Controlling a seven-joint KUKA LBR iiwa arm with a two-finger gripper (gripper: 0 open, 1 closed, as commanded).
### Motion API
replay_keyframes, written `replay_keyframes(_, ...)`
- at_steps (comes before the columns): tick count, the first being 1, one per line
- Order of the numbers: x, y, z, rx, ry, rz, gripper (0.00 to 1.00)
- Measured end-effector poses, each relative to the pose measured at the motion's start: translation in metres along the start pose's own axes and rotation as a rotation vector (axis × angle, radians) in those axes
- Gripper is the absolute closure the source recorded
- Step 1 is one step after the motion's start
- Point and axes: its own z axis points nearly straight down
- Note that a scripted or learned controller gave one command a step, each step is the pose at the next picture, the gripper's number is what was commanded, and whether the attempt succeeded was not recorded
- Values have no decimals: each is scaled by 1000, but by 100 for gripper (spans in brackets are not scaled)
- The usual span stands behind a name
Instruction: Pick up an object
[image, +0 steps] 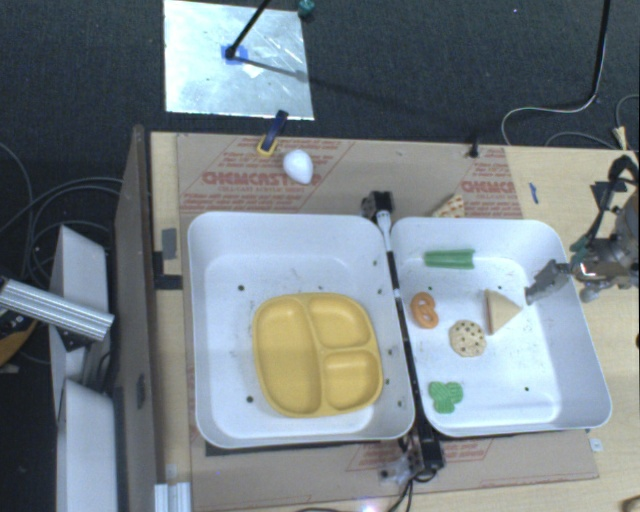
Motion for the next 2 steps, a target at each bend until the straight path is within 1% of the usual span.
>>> replay_keyframes(1,20,64,67,-2,-1,-5,0)
replay_keyframes(2,11,51,172,-10,-10,3,0)
